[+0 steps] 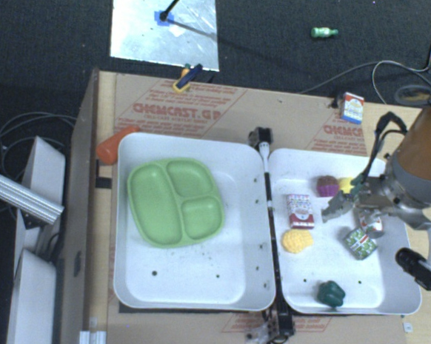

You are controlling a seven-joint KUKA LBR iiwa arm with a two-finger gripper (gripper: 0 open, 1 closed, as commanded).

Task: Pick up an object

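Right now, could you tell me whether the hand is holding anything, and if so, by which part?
Nothing is visibly held; the hand hangs over the right bin, close to the green-and-white packet.

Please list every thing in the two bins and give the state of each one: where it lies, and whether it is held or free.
green divided plate: flat in left bin, free
red-white carton: right bin, free
yellow piece: below carton, free
purple piece: right bin, free
dark green piece: near front wall, free
green-white packet: under gripper, grip unclear

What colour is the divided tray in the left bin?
Light green; the divided tray shows clearly in the camera view.
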